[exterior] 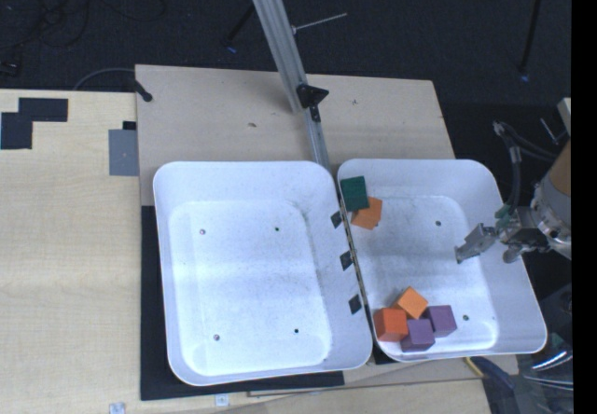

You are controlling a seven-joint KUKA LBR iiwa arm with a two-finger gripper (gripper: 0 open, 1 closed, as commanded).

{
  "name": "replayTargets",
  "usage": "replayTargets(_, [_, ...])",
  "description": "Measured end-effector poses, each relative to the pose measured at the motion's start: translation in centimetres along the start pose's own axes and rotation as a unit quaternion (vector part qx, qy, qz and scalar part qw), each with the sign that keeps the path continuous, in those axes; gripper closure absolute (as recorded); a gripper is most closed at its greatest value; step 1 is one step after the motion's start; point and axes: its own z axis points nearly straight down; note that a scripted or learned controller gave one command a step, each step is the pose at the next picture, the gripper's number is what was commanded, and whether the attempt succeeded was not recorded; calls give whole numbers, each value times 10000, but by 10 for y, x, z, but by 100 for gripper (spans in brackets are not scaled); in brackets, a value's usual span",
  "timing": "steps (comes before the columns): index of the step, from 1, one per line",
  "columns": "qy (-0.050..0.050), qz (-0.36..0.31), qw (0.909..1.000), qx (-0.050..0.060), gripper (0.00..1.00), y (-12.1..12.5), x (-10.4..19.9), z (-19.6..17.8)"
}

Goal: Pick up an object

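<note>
The right bin (485, 181) holds several small blocks. A green block (354, 191) leans on an orange block (369, 213) at its far left corner. At the near edge lie two orange blocks (411, 301) (391, 323) and two purple blocks (441, 319) (419, 335), packed together. My gripper (492, 247) hovers over the right side of this bin, well right of both clusters. It is open, and nothing sits between its fingers (471, 245).
The left bin (187, 181) lies beside the right one, with black clips (347, 260) along the shared wall. A metal pole (280, 39) slants up from behind the bins. The arm's wrist and cables (550, 207) hang at the right edge.
</note>
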Motion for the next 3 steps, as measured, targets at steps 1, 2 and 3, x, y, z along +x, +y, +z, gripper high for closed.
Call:
replayTargets(1, [14, -57, 10000, 15, 0, 93, 67, 99])
replayTargets(2, [-17, -16, 10000, -34, 0, 80, 20, -48])
replayTargets(3, [-2, -15, 10000, 20, 0, 89, 3, -5])
